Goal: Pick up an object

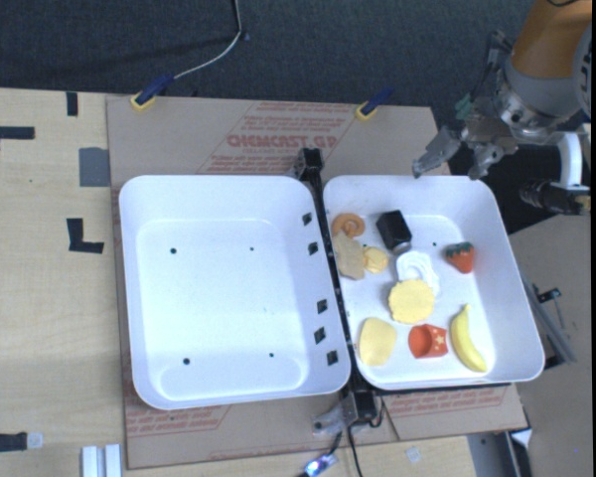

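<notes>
The right bin (497,222) holds several small objects: a black block (393,230), a tan spiral pastry (348,226), a beige piece (351,258), a white item (416,267), a round yellow piece (411,302), a yellow wedge (377,342), a red cup-like piece (429,341), a banana (468,339) and a strawberry (461,256). My gripper (454,161) hangs above the bin's far edge, up and right of the black block. Its two fingers are spread apart with nothing between them.
The left bin (219,286) sits beside the right one, joined by black clips (323,306). Both rest on a cardboard sheet (278,137) held by blue-and-yellow clamps (151,90). A cable (219,53) trails across the dark backdrop.
</notes>
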